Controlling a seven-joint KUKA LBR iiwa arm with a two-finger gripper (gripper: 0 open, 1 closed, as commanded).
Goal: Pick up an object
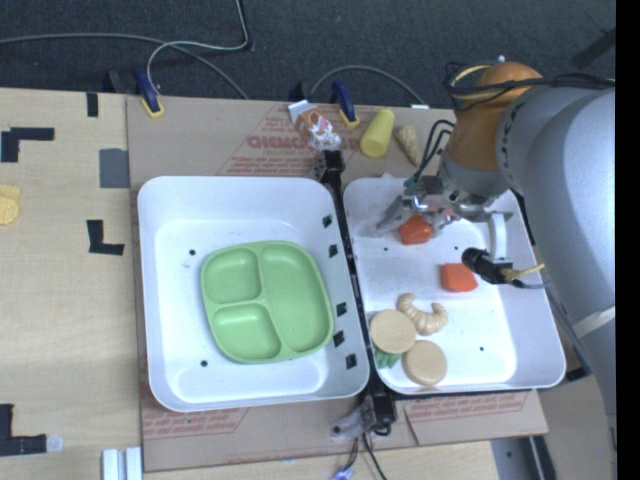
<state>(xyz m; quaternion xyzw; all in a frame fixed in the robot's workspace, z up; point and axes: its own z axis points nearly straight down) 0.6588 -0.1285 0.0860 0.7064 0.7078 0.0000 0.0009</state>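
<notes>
step in hand: closing in on a grasp. the tool [418, 211] sits low in the right bin [530, 363] near its far edge, touching a red object [415, 231]; its opening cannot be told. next move calls for a confirmed grip, then lift.

even, bright overhead light, soft shadows, mild glare on white bins [160, 298].

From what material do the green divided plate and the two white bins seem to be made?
Green divided plate: probably moulded plastic, with a smooth, even colour and soft rounded ridges. White bins, left and right: likely thin formed plastic, slightly glossy, with rounded corners and rolled rims. The picture cannot confirm either.
</notes>
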